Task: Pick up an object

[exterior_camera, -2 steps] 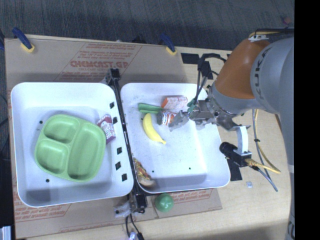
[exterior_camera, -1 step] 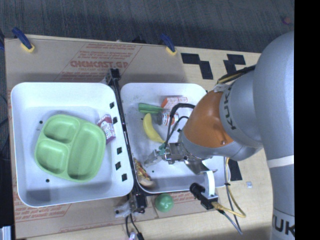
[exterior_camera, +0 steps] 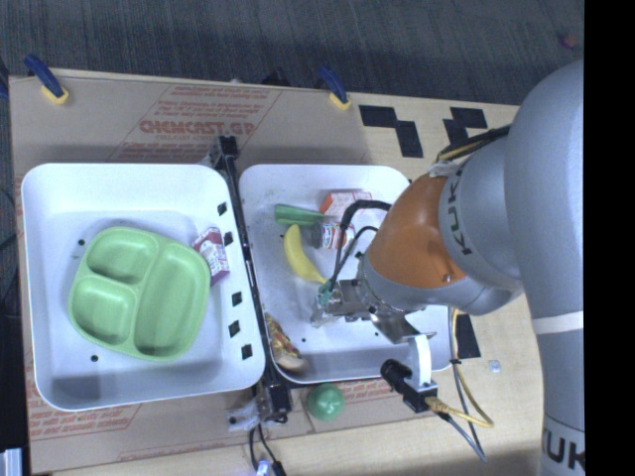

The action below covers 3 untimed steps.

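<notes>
Currently, the candidate objects lie in the right bin, which serves as the reference for all positions below. A yellow banana lies near the middle of that bin's floor, running roughly lengthwise. Just beyond the banana's far end lies a green stick-shaped item, and beside that, toward the bin's far right corner, an orange-and-white carton. A small dark can-like item sits between the banana and the carton. At the bin's near left corner rests a brownish, crumpled object, against the wall.

The gripper is inside the right bin, over its floor just on the near side of the banana's lower end. Whether it is released, clenched or grasping something cannot be determined from this view, as the wrist covers it. The arm's orange band and grey body overhang the bin's right half.

Outside the right bin, just past its near wall, a green ball sits on the bench.

To the left of the right bin, touching it along the shared wall, stands the left bin. It holds a green divided plate and, beside the plate toward the right bin, a small red-and-white packet.
</notes>
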### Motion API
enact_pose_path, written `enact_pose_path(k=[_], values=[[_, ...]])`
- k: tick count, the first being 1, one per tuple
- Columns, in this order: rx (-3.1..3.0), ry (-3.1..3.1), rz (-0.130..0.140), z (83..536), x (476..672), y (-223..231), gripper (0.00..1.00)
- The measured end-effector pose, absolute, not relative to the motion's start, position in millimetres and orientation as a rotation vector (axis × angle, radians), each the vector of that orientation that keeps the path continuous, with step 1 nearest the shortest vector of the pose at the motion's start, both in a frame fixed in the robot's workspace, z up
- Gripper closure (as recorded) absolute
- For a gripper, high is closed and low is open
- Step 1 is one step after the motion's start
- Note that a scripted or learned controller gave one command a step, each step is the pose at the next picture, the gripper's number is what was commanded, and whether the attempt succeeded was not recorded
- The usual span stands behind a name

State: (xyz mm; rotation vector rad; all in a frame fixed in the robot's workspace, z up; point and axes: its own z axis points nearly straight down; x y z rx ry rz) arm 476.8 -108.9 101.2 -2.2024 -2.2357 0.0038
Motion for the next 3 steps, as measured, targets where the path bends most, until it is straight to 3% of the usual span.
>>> enact_pose_path(k=[1,2,3], values=[[-2.218,-2.230,-0.002,236,480.5,-124,1.00],[-2.213,-2.230,0.001,232,477.4,-101,1.00],[-2.217,-2.226,0.002,205,525.1,-158,1.00]])
